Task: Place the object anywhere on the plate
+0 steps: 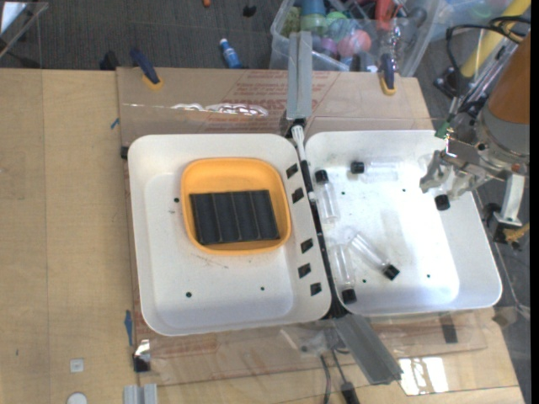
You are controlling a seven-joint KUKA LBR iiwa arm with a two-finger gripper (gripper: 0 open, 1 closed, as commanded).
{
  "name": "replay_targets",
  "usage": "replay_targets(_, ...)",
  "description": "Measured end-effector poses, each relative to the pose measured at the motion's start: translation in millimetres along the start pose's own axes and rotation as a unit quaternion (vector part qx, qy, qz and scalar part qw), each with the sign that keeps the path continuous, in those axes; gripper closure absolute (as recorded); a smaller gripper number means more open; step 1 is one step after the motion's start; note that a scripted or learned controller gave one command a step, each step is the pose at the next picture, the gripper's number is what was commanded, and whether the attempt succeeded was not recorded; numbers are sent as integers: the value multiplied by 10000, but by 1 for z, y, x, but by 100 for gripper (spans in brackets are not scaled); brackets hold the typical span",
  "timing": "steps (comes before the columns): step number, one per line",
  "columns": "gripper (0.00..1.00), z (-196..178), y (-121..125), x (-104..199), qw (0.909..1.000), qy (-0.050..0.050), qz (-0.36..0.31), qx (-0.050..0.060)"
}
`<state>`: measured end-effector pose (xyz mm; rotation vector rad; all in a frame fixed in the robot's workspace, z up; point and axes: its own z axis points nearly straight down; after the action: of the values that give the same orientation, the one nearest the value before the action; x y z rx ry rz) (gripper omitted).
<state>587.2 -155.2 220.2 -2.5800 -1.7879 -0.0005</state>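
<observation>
Already, in the left bin (pixel 152 301), the orange plate (pixel 195 177) is sitting toward the back half, well inside the bin's walls, and a dark ribbed rectangular block (pixel 234 217) is lying flat on it, covering most of the plate's floor with its long side running left to right. No other thing is resting on the plate. Across the divider, the right bin (pixel 472 289) is holding several clear tubes with black caps: one (pixel 325 199) is lying just beside the divider near the back, others (pixel 358 255) are clustering toward the front left corner of that bin, and one more (pixel 375 171) is lying near the back wall. Further right, the hand (pixel 444 183) is hanging over the right bin's right edge, toward the back; whether it is open or closed cannot be told, though a small dark piece (pixel 441 201) is showing right at its tip.

Judging from this layout, the task is either at the picking stage or close to done, depending on whether the block counts as the object. If a tube is meant, the next move is calling for a clean lift and a carry leftward over the divider to the plate.
</observation>
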Motion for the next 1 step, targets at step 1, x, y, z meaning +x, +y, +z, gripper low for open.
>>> replay_targets(1, 100, 10, 32, 19, 9975, -11, -709, -18)
